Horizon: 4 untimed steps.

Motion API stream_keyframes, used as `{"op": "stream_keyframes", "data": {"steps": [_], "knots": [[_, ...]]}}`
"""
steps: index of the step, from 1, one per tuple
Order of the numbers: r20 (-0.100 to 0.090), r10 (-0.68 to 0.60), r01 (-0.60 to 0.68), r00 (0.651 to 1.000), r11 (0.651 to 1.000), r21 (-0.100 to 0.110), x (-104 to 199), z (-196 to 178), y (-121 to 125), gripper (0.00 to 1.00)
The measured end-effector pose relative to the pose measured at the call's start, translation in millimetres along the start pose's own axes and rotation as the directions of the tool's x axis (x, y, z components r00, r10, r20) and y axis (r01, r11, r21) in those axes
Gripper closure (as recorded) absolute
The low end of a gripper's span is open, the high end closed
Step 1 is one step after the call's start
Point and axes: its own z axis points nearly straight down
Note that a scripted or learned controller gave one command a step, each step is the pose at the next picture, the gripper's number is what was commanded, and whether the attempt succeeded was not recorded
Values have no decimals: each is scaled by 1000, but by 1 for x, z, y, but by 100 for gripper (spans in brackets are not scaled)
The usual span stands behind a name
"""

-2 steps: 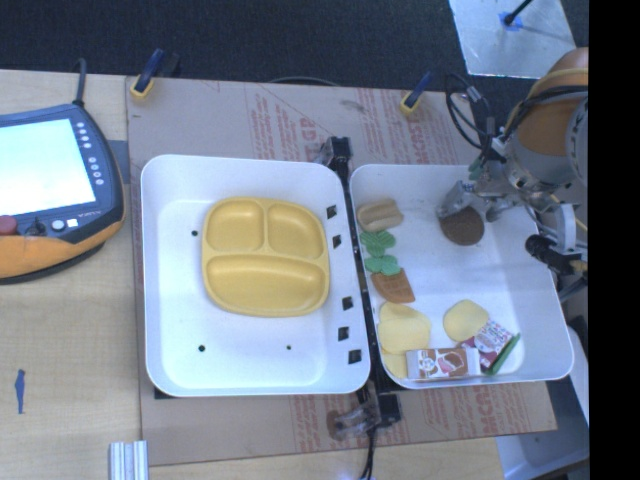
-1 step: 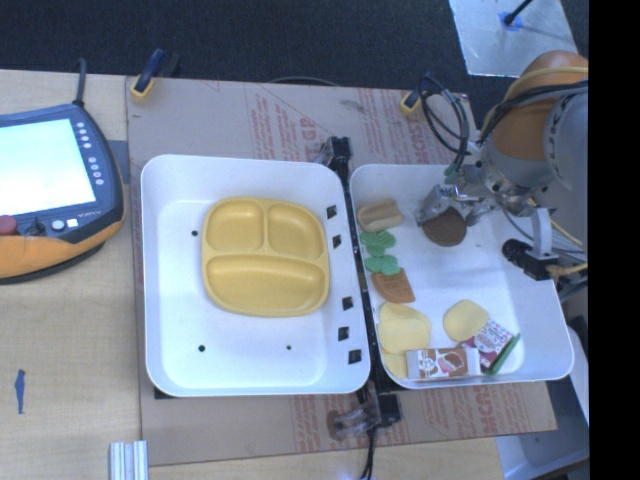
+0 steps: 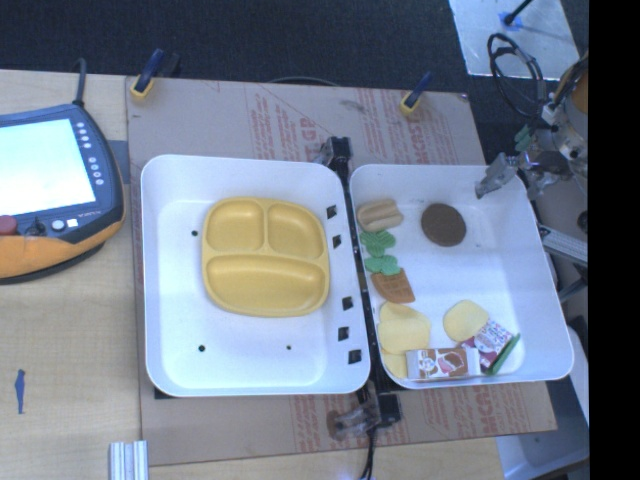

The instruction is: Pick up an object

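Fingers (image 3: 497,180): at far right corner of right bin (image 3: 545,268), above its rim; spread cannot be told, nothing visible between them. Right bin contents: brown disc (image 3: 443,224) far middle, just left of fingers; tan bun (image 3: 379,214) far left; green pieces (image 3: 378,251) and brown slice (image 3: 394,287) along left wall; two yellow pieces (image 3: 403,327) and small cartons (image 3: 462,356) near side. Left bin (image 3: 170,298): yellow divided plate (image 3: 266,256). Tablet pendant (image 3: 55,190) on desk (image 3: 60,368), far left
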Motion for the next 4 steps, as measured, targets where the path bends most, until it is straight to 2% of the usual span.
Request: {"op": "stream_keyframes", "data": {"steps": [1, 2, 3, 4], "knots": [[-7, -5, 5, 1000, 1000, 11, 19, 116, 18, 0], [-4, -4, 4, 1000, 1000, 5, 54, 107, -30, 0], [-4, 4, -4, 1000, 1000, 9, 0, 108, -131, 0], [-4, -11, 11, 1000, 1000, 1, 50, 108, -66, 0]]}}
